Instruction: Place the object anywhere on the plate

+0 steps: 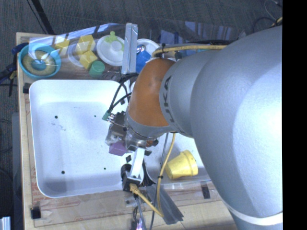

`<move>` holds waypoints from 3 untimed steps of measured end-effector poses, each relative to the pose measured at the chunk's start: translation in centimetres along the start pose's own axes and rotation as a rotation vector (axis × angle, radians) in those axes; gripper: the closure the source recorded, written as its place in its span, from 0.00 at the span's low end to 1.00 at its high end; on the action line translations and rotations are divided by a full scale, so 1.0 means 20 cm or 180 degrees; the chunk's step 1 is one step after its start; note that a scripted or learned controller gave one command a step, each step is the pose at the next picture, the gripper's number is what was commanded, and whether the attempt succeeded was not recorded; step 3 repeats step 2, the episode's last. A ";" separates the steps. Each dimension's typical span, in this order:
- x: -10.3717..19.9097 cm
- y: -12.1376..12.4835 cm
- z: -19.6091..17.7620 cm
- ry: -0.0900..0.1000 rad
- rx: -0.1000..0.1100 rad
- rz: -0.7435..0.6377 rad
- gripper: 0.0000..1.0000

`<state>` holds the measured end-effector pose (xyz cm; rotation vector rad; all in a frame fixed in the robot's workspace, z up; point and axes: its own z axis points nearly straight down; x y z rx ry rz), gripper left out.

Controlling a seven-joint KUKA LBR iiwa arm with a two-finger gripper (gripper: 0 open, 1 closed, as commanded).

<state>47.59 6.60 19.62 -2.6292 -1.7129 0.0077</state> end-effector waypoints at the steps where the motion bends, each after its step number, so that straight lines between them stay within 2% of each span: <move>1: -0.69 0.31 -0.12 0.0003 -0.0009 0.0196 1.00; 2: -0.42 0.19 0.03 0.0001 -0.0001 0.0239 1.00; 3: -0.42 0.19 0.03 0.0001 -0.0001 0.0239 1.00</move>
